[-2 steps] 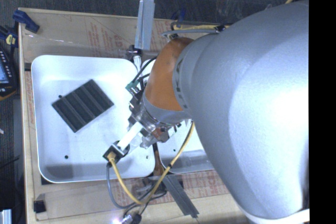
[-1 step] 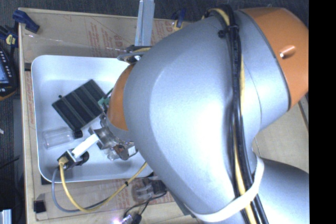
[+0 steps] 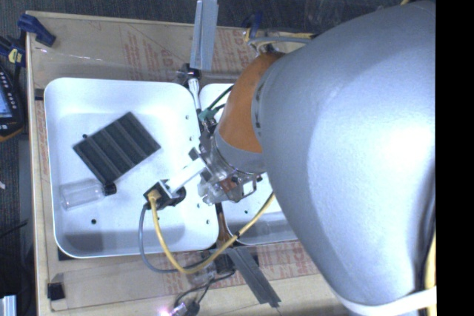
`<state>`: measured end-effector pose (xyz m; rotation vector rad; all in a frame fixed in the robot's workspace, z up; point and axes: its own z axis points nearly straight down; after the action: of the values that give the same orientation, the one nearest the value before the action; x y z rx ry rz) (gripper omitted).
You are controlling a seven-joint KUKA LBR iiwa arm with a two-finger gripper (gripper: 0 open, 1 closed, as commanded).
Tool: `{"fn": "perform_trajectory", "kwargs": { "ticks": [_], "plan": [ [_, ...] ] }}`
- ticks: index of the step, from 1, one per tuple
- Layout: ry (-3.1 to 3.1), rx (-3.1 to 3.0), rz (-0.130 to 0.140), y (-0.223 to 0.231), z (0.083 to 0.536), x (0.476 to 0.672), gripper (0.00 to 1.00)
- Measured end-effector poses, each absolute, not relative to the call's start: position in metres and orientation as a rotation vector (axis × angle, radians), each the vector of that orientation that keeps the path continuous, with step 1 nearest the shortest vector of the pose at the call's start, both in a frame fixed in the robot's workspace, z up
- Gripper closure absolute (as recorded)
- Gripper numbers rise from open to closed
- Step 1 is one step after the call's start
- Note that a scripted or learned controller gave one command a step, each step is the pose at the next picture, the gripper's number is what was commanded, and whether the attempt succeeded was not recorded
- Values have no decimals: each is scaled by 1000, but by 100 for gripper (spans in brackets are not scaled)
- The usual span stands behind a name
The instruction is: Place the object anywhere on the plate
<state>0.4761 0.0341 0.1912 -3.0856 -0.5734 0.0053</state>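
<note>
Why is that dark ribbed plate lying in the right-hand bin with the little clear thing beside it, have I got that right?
Not quite. The camera view shows the dark ribbed plate lying in the left-hand bin, not the right-hand one. The little clear thing does lie beside it, at its lower corner.

The ribbed plate (image 3: 117,146) is dark grey, lying in a white bin (image 3: 59,96). The arm (image 3: 355,152) is grey with an orange band (image 3: 241,118). A yellow cable (image 3: 164,244) loops below.
</note>
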Motion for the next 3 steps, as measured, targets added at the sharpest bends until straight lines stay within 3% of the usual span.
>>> {"fn": "perform_trajectory", "kwargs": {
  "ticks": [1,2,3],
  "plan": [
    [-554,-3091,6,105,192,522,100],
    [-1026,-2966,6,103,171,565,100],
    [-1264,-2872,2,93,274,572,100]
  ]
}}
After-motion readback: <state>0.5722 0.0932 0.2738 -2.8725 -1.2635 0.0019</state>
